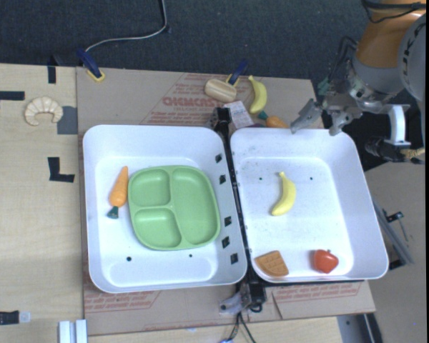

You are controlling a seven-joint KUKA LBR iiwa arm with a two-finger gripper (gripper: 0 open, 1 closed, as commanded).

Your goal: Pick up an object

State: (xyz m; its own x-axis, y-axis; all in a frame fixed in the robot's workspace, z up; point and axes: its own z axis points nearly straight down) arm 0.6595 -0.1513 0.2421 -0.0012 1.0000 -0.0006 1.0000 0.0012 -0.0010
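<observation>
Gripper hovers, fingers spread and holding nothing, at the right bin's far rim.
Inside lie a banana, a tomato and toast.

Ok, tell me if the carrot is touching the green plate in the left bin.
Touching. The camera view shows the carrot lying against the left rim of the green plate, with no white bin floor between them.
</observation>
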